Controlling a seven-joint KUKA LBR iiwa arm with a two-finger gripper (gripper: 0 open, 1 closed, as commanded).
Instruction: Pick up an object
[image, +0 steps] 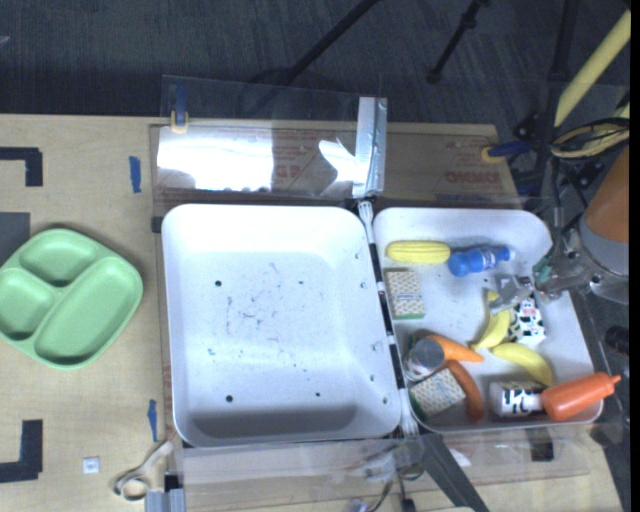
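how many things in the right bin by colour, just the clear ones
yellow: 3 – corn cob, two bananas
blue: 1 – bottle
orange: 2 – carrot, bottle cap
black and white: 1 – spotted toy
total: 7

- Two bins sat side by side on the desk (80, 420).
- A divided tray (66, 296) lay left of them.
- The right bin (445, 222) held a corn cob (418, 252), a bottle (476, 261) just right of it, and bananas (510, 340) nearer.

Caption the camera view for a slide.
Gripper poised over the toy-filled right bin, beside a blue bottle and corn cob.
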